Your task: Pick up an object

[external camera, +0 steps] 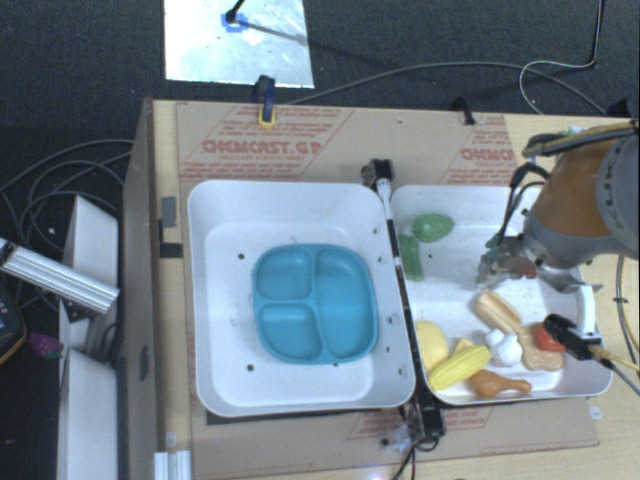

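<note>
Hovering low in the right bin, my jaws sit just above the bread roll; whether they're wide or narrow, I cannot tell. I should drop straight down, centred on the roll, clear of the corn.

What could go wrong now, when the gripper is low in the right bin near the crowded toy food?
1. The gripper sits just above the bread roll, which touches other pieces, so closing might catch two things or push them apart.
2. The corn and the chicken leg lie against the right bin's front wall, so a grasp there may hit the rim.
</note>
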You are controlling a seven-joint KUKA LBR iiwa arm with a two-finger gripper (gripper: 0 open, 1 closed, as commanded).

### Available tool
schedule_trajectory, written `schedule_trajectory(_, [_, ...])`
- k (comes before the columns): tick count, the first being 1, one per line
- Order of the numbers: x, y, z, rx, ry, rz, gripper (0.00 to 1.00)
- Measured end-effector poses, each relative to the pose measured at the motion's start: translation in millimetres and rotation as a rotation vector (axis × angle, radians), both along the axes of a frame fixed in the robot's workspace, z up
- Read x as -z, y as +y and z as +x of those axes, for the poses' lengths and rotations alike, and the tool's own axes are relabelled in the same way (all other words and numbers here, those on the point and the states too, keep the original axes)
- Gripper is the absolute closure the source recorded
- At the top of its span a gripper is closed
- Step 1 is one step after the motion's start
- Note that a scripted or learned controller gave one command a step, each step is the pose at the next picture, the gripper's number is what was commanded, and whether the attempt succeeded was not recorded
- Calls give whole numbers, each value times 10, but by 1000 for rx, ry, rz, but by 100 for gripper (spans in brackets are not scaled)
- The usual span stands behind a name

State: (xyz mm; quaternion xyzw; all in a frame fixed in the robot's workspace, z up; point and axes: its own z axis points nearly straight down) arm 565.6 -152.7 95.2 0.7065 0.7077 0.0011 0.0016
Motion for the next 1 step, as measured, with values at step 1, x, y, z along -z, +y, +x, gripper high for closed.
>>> schedule_trajectory(1, [1, 0, -1, 0, 0, 0, 0])
